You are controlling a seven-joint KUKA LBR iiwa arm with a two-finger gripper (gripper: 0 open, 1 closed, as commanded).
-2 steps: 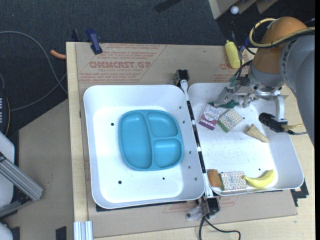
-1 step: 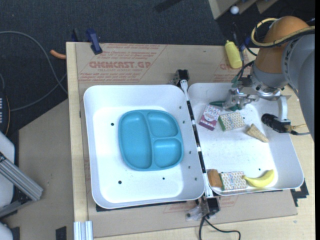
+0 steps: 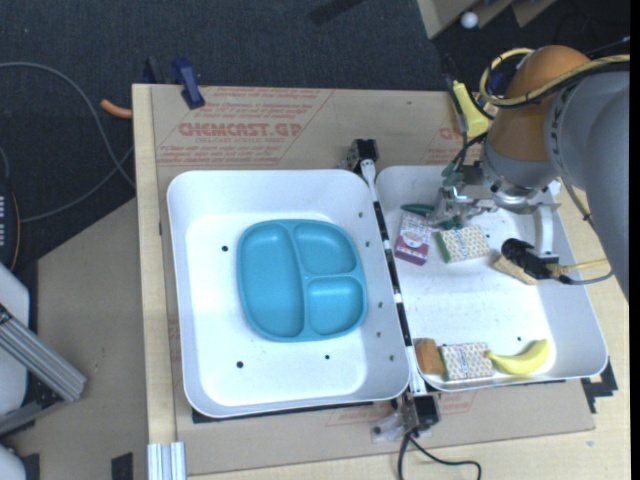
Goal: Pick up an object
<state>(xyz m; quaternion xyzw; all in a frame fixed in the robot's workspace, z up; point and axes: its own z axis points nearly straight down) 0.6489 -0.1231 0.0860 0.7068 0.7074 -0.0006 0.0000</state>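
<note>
While the gripper (image 3: 458,200) hangs low over the far part of the right bin (image 3: 570,313), whether it grips anything cannot be told. Just beneath lie a patterned packet (image 3: 464,243) and a purple packet (image 3: 413,239); a banana (image 3: 520,359) rests by the near wall. A blue divided plate (image 3: 300,278) sits in the left bin (image 3: 200,268).

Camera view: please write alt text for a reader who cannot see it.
A grey arm reaches from the right, its gripper low over the right bin's far end, above small packets. A banana lies at that bin's near edge. The left bin holds a blue divided plate.
</note>
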